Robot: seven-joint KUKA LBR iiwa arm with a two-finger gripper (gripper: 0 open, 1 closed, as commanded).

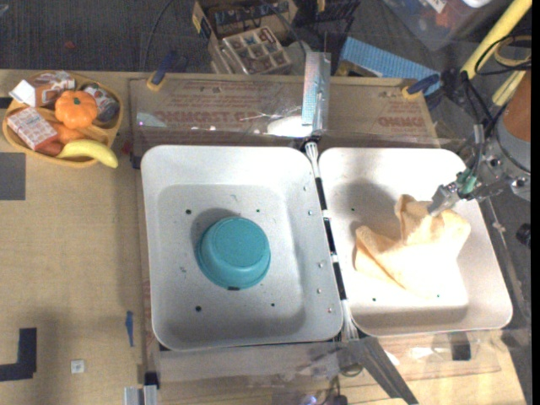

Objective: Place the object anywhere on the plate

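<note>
The gripper (440, 202) sits over the right bin (489, 310), at the upper edge of a pale orange cloth (405, 247). The cloth peaks up to the fingertips, so the jaws appear closed on it. The teal plate (234, 251) lies upside down in the left bin (169, 310).

You're looking at two bins, left (169, 175) and right (489, 302), in smooth white plastic with a slightly matt sheen, and the teal plate (234, 251) looks like smooth plastic too. The cream cloth (409, 247) is soft, matt, wrinkly fabric. The bench (67, 260) looks like pale, dull wood, and the gripper (445, 197) looks metallic grey.
</note>
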